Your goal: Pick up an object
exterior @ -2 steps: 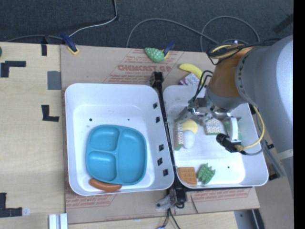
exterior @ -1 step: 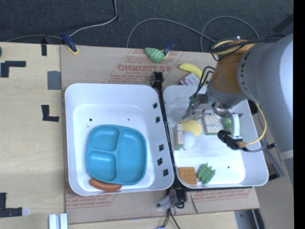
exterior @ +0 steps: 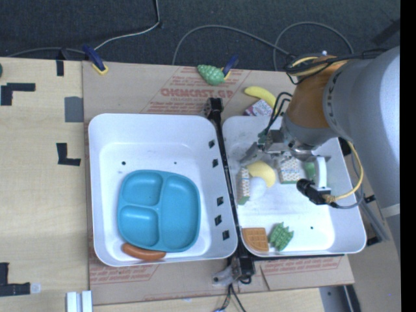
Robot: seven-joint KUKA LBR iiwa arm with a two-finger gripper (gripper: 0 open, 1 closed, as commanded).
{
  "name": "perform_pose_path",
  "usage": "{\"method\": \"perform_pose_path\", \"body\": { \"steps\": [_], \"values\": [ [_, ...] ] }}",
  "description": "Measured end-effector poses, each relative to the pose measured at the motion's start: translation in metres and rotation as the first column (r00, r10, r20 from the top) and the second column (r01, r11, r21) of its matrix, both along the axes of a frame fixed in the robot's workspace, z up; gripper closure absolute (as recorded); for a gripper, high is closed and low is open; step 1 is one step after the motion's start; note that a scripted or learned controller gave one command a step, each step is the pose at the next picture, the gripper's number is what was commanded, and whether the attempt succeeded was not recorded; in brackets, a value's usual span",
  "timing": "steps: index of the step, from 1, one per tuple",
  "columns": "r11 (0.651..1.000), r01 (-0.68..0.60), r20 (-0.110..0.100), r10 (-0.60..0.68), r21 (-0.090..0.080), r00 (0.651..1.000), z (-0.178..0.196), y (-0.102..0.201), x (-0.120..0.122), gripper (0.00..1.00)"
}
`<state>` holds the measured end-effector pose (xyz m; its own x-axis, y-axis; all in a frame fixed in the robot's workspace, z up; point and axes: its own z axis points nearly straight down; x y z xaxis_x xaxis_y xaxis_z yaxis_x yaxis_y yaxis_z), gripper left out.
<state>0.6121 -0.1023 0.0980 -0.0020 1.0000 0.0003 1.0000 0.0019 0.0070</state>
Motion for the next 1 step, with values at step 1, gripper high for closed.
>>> {"method": "perform_pose_path", "body": {
  "steps": [1],
  "values": [
    [1.0, 0.0, -0.005, 0.0, 0.0, 1.0, -0.0126, 0.003, 0.0455, 0.0]
  ]
}}
